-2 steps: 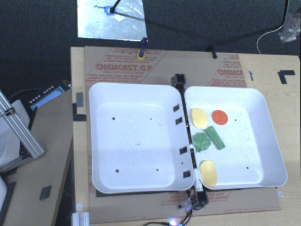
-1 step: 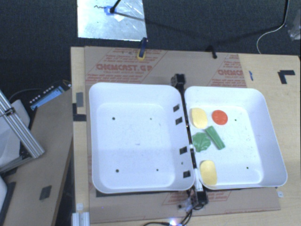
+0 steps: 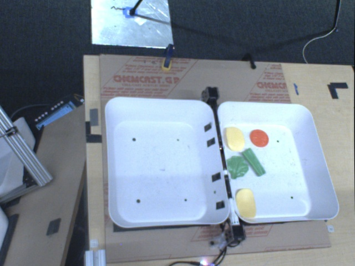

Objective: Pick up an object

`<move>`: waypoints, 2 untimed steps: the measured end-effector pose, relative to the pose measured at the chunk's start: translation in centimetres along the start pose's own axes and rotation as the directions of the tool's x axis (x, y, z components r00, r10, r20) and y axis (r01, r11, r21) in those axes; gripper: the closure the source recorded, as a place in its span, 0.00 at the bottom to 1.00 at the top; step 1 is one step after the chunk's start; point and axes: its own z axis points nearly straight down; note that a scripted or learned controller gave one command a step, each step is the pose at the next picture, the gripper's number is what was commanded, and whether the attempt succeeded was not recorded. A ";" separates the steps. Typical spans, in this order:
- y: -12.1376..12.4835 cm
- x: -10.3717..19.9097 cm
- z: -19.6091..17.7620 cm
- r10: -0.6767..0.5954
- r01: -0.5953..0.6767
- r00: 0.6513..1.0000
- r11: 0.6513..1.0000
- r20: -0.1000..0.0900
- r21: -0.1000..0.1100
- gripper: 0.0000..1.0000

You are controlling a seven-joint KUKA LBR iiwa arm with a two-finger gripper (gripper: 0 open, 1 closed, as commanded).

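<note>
Near yellow piece [image 3: 246, 202]: lies flat at the near left corner of the right bin [image 3: 319, 148], close to the wall it shares with the left bin.
Leaf [image 3: 237, 167]: a green, leaf-shaped piece farther in, beside the same shared wall, apart from the near yellow piece.
Green stick [image 3: 253, 162]: a darker green bar lying at a slant, touching the leaf's right edge.
Far yellow piece [image 3: 234, 138]: an oval beyond the leaf, near the shared wall.
Red disc [image 3: 259, 138]: just right of the far yellow piece, a small gap between them, beyond the green stick.
Left bin [image 3: 158, 159]: white, side by side with the right bin, joined by black clips along the middle.
Counter [image 3: 222, 76]: brown board with red lettering under both bins.
Metal sheet [image 3: 131, 14]: a shiny square beyond the counter's far edge.
Hand: I cannot tell its state.
</note>
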 end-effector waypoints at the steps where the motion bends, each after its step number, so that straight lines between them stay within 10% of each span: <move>1: 3.7 -1.4 0.3 -0.003 0.003 1.000 1.000 0.001 0.001 1.00; 2: 2.7 -1.9 0.2 0.000 0.000 1.000 1.000 0.000 0.003 1.00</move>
